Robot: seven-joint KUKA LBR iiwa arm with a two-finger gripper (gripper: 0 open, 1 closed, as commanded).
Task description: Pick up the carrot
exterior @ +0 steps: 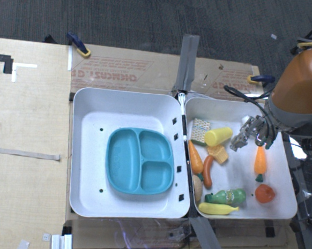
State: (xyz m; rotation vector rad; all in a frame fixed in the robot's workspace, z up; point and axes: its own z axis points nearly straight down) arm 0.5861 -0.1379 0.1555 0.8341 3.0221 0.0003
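A: Entry. The right bin [242, 174] was crowded and the left bin [87, 148] carried a blue divided tray [141, 161]. The arm [301, 84] reached in from the right, with the gripper [255, 137] over the far right part of the right bin. Wide or narrow: could not tell.

B: Target position?

A: The carrot [260, 160] lay just near of the gripper, green end towards us, nothing gripped. Contact was unclear.

B: Risks?

A: Largest first. A second orange carrot-like piece [196, 159] lay by the left wall; the program could have gone for that one. The yellow cylinder [218, 136] sat left of the gripper, so a sideways approach might have knocked it. The carrot tapers, so a pinch near its tip could have slipped off. The tomato [264, 194], near of it, might have rolled if nudged.
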